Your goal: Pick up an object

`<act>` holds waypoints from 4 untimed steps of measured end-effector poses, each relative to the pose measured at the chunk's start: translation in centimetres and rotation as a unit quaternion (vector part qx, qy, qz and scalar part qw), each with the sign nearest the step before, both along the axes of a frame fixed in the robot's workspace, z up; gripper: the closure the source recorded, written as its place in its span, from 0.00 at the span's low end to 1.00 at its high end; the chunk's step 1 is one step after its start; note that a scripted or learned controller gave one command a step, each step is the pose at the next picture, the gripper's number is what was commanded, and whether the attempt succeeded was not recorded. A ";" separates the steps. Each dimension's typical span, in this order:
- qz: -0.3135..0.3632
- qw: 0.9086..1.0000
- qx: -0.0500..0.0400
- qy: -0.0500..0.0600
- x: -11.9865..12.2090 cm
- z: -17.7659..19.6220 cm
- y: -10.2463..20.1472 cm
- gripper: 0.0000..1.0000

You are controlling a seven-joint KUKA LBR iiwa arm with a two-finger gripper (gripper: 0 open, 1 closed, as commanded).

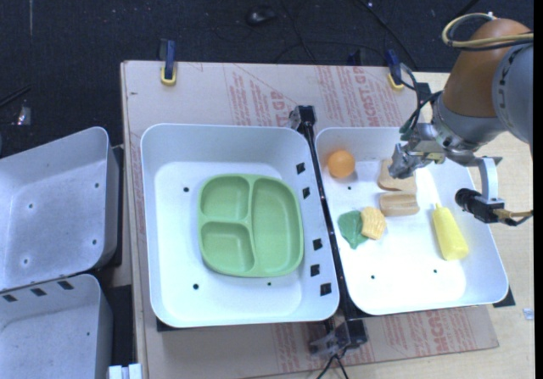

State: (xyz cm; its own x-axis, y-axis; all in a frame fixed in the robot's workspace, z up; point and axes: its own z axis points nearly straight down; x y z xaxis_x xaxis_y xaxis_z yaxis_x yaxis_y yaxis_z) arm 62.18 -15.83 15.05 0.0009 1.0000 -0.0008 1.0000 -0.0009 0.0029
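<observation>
In right bin [475, 284]: gripper [405, 160] hovered over tan piece [392, 183]; finger spacing could not be told.
Nearby: orange ball [341, 164], corn [372, 223], yellow bottle [449, 232].
Left bin [161, 199]: green tray [252, 225].

Left shallow white plastic bin [161, 199]: contains one pale green three-compartment plate [252, 225]. Right shallow white plastic bin [424, 280]: contains one orange ball [341, 164], one yellow corn cob with green husk [363, 225], one tan bread-like block [399, 204], one yellow oblong piece [449, 233]. Counter [229, 93]: tan cardboard, red printed lettering. Arm [488, 80]: grey, orange band.
</observation>
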 end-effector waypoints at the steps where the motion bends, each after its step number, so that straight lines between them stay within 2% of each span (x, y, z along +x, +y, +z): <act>1: 0.002 1.000 0.000 0.000 0.2 4.3 0.6 1.00; 2: 0.002 1.000 0.000 0.000 0.5 8.6 0.6 1.00; 4: 0.002 1.000 0.000 0.002 0.1 8.4 12.7 1.00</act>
State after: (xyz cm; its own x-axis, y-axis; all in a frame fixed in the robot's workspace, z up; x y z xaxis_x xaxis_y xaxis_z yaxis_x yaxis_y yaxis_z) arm 62.27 -3.08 23.43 -0.0038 1.0000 0.0000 1.0000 0.0038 -0.0007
